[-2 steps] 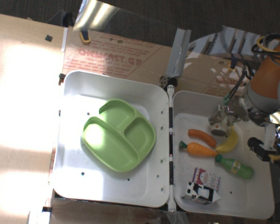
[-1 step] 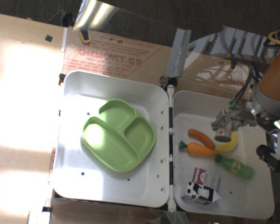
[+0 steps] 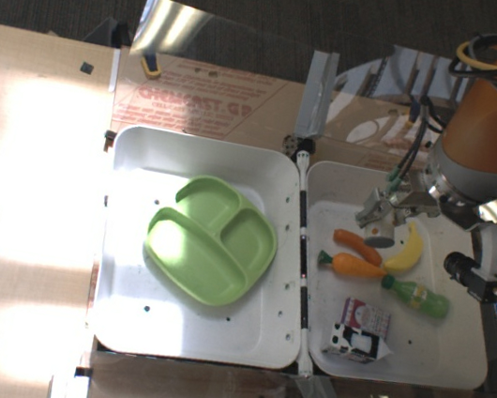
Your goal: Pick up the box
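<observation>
We find the box [image 3: 361, 329] lying flat near the front edge of the right bin [image 3: 460, 374], its printed face up, apart from the other items. The gripper [image 3: 382, 210] hangs over the far part of that bin, above the carrots, well apart from the box; we cannot tell how it is set, as it is too small and cluttered to read.

In our judgement the reach has not yet begun. We advise bringing the tool toward the front of the bin, centring it over the box and closing across its narrower span, since the box lies low and a skewed approach could push it against the front wall.

Between tool and box lie two carrots [image 3: 359, 259], a banana [image 3: 406, 250] and a green bottle [image 3: 417, 296]; the path should pass over them.

The left bin [image 3: 114, 313] holds a green divided plate [image 3: 210, 251]. The surrounding bench [image 3: 20, 201] is pale wood under strong glare.
</observation>
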